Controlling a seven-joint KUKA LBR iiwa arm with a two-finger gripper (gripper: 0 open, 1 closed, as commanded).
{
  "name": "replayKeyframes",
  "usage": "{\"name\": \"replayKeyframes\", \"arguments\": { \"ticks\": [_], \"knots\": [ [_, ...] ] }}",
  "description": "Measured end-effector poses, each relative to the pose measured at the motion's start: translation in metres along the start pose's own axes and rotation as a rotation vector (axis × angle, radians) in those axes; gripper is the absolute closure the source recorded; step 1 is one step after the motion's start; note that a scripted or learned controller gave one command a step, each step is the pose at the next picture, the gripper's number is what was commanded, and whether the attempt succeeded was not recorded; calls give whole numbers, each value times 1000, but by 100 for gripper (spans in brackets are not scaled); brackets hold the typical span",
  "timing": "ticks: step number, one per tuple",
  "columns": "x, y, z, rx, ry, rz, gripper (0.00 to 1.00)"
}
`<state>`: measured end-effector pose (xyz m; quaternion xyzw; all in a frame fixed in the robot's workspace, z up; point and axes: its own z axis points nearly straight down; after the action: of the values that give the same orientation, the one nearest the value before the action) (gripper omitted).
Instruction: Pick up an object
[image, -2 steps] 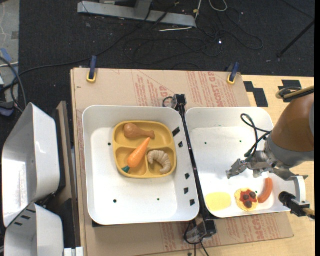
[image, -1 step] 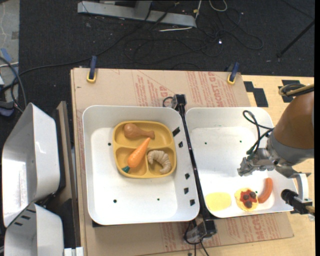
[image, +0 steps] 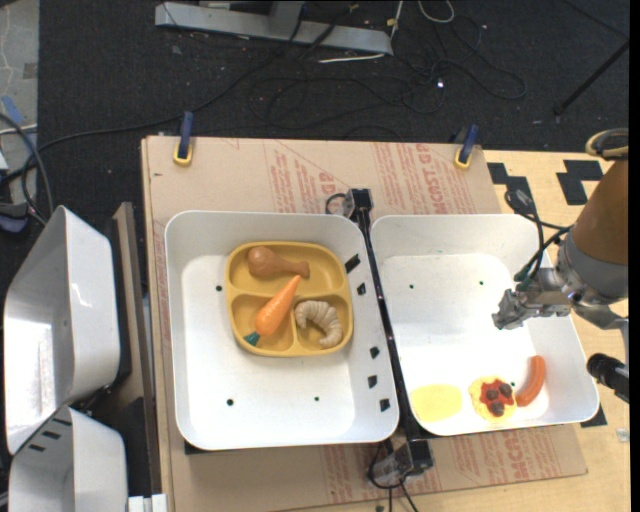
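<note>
Above the right bin (image: 560, 260) my gripper (image: 507, 312) hovers, grip state unclear. Nearer lies the sausage (image: 532, 380), close to the wall; descending there risks clipping the rim.

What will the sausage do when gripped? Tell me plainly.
The sausage is a short, rounded, slightly curved stick lying flat near the right bin's front corner, so it may roll or slip sideways under a nudge. It looks like glossy toy food, probably light and stiff. The bin wall close by may crowd the pincer.
</note>
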<state>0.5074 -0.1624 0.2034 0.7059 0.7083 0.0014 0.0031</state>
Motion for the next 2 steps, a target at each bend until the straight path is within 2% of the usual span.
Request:
{"name": "replayKeyframes", "arguments": {
  "ticks": [1,2],
  "knots": [
    [10,0,-51,1,1,-1,100],
    [10,1,-76,2,1,0,100]
  ]
}}
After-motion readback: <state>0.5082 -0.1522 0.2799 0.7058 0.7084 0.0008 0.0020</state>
